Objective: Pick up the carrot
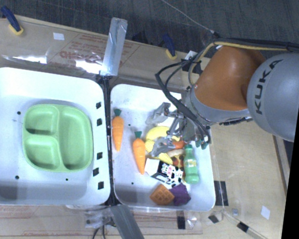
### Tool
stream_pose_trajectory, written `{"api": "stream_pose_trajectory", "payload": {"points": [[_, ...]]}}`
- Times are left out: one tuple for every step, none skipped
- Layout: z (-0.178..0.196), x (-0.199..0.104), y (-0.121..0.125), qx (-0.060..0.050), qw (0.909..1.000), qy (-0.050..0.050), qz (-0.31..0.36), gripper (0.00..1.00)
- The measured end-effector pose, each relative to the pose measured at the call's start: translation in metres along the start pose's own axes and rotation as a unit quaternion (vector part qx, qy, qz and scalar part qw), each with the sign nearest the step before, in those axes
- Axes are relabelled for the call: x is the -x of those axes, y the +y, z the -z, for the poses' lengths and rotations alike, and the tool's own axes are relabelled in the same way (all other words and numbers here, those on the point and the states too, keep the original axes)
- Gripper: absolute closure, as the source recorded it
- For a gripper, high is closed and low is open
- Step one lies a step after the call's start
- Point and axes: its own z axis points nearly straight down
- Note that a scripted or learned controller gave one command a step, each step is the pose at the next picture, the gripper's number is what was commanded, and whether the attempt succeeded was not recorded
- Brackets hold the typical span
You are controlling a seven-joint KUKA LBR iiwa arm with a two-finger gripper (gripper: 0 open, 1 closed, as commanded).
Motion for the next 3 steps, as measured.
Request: {"api": "stream_pose_trajectory", "payload": {"points": [[-0.102, -0.021, 0.005, 0.001, 0.9993, 0.004, 0.036, 0.0], [-0.088, -0.017, 0.006, 0.0, 0.9992, -0.001, 0.041, 1.0], [-0.116, -0.067, 0.019, 0.001, 1.0, 0.001, -0.004, 1.0]]}}
